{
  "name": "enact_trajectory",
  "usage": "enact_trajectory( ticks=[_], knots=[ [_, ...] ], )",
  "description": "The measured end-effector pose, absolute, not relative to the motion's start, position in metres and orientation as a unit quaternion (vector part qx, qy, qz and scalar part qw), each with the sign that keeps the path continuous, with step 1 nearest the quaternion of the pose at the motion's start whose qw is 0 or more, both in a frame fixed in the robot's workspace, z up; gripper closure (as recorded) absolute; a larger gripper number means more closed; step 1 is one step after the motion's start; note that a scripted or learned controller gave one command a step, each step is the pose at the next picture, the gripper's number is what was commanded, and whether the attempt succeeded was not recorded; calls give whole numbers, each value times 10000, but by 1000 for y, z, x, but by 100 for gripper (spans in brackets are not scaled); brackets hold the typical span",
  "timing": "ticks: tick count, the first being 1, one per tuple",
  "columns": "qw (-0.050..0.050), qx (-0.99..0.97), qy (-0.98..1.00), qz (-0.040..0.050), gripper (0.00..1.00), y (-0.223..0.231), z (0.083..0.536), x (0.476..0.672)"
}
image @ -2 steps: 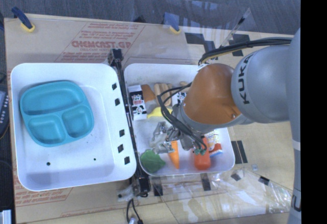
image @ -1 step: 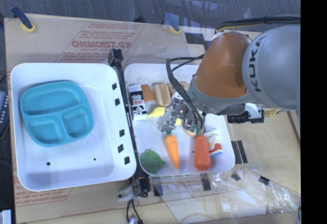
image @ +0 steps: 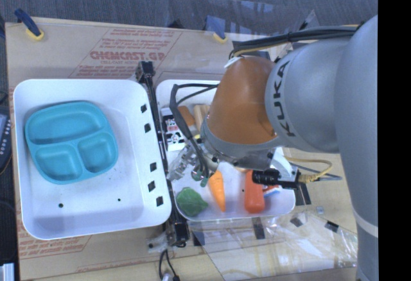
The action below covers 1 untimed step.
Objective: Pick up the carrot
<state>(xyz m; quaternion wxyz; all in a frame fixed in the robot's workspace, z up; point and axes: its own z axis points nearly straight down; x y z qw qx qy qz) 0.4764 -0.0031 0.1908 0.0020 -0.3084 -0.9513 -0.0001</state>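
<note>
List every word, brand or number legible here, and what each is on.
"KUKA": on the grey arm, running down its side.
"CHEMCAST GP": red print on the brown sheet under the bins.
Smaller red lines around it: too blurred to read.

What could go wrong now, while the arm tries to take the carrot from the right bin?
1. The carrot lies close between a green vegetable and a red-orange item; the gripper may catch or push a neighbour instead.
2. The gripper sits near the bin wall and could bump it.
3. The arm hides much of the bin, so contact is hard to check.
</note>
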Motion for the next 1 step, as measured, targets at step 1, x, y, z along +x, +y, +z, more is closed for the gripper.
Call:
enact_trajectory(
  ticks=[1],
  knots=[
    [-5,-4329,-9014,4,100,-26,226,482]
  ],
)
